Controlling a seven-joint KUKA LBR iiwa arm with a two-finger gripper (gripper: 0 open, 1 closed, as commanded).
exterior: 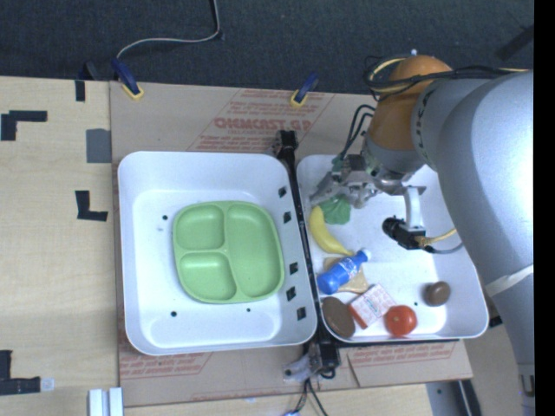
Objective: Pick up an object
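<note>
The gripper (344,189) hangs over a green object (337,211) near the right bin's (460,319) upper-left corner, its finger state unclear, so it should descend squarely centred before closing.

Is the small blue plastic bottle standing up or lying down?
Lying down. The small blue plastic bottle rests on its side on the floor of the right white bin, white cap pointing up-right, beside the yellow banana.

green divided tray (229,251) in left bin (139,232).
</note>
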